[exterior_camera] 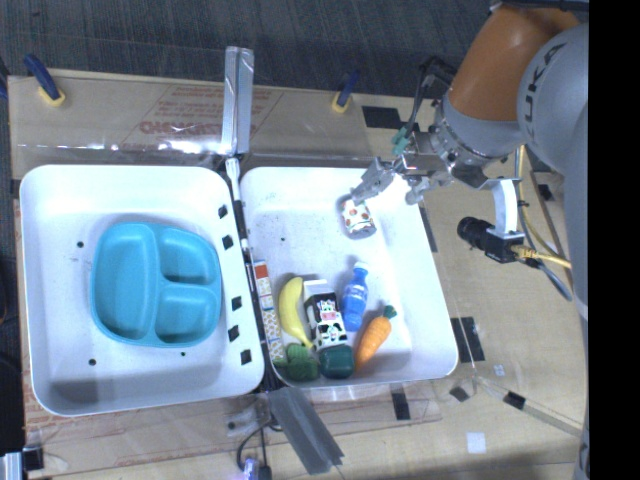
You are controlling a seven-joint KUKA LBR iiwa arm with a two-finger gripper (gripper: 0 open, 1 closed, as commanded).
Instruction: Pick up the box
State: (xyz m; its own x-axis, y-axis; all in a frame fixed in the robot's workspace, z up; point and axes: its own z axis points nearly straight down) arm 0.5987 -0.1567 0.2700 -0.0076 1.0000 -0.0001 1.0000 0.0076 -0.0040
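Observation:
The box [323, 318], a small carton with a black-and-white cow print, stands in the near part of the right bin [420, 298]. It is wedged between a banana [290, 310] and a blue bottle [354, 294]. My gripper [388, 190] hangs over the far side of that bin, well behind the box, open with nothing between its fingers. Its left finger [367, 184] is just above a small white and red cup [358, 219] that lies on the bin floor.
An orange carrot [372, 336] and two green items [300, 361] [337, 361] crowd the box's near side. A thin orange-and-white packet [262, 290] leans on the right bin's left wall. The left bin [50, 268] holds a blue divided plate [156, 283].

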